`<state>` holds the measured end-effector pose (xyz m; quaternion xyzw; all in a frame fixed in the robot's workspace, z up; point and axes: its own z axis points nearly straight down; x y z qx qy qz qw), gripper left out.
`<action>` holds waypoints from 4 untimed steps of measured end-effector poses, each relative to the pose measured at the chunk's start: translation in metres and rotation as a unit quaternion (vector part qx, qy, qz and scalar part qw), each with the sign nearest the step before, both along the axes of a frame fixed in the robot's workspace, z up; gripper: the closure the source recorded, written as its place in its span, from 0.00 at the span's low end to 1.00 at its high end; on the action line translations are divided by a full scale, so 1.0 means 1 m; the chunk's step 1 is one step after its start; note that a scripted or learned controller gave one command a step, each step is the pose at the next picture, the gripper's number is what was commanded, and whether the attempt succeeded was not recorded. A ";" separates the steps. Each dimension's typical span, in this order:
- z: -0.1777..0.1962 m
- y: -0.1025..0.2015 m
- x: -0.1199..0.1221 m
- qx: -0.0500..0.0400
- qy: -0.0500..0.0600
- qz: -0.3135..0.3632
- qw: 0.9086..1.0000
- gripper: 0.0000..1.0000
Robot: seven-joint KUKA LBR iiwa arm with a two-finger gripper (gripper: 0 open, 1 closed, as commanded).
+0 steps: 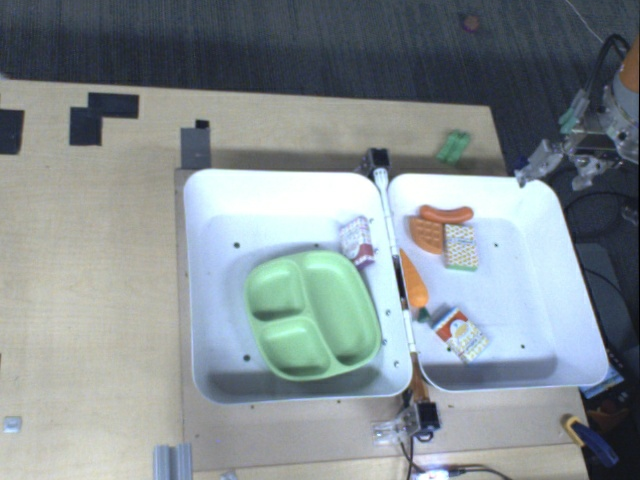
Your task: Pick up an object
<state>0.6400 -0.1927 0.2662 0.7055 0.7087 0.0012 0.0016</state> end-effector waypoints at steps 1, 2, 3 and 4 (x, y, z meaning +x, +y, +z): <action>-0.136 0.042 -0.042 0.001 0.002 -0.001 1.000 0.00; -0.175 0.083 0.031 0.000 -0.005 0.000 1.000 0.00; -0.163 0.082 0.032 -0.001 -0.004 0.002 1.000 1.00; -0.080 0.158 -0.043 0.001 0.000 0.001 1.000 1.00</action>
